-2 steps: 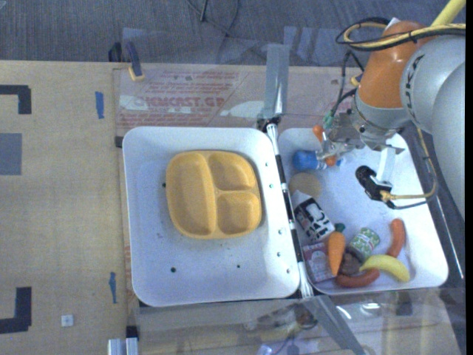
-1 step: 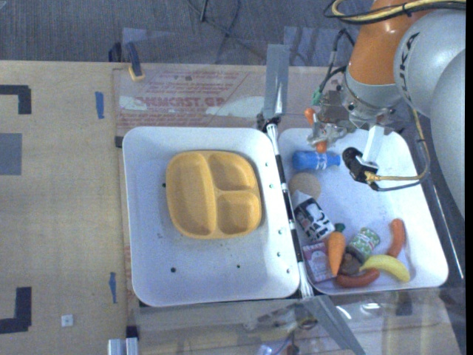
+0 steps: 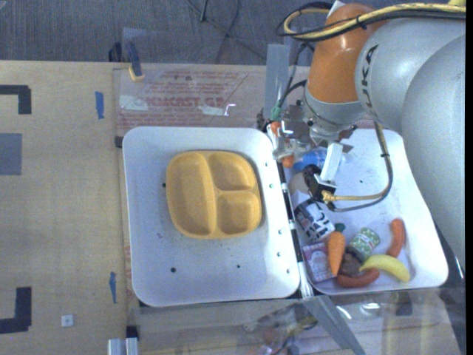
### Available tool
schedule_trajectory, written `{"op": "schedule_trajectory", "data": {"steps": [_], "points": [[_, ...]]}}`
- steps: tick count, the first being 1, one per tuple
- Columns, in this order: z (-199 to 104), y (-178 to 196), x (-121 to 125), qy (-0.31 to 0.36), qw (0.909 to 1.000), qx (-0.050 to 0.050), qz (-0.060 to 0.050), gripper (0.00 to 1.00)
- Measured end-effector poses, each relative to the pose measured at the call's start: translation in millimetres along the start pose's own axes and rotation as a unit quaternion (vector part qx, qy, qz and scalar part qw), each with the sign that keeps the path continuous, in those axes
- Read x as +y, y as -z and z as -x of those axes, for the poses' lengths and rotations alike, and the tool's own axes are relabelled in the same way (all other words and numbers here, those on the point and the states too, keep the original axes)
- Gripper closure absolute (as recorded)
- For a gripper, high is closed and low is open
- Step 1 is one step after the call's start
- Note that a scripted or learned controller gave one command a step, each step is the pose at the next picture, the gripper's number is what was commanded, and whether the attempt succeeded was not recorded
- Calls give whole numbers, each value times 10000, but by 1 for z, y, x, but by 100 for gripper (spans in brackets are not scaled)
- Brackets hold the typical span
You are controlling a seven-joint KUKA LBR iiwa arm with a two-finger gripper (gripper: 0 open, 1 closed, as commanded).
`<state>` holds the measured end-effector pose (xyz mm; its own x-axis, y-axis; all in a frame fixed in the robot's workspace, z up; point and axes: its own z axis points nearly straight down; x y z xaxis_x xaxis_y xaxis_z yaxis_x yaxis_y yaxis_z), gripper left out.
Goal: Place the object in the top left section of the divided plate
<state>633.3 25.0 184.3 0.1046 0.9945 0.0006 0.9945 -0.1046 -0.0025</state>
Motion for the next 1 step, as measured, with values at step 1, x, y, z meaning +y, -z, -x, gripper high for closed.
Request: {"op": "schedule_trajectory", "data": {"steps": [1], "points": [[-16,-20,7,152,9997,-47,181,100]]}}
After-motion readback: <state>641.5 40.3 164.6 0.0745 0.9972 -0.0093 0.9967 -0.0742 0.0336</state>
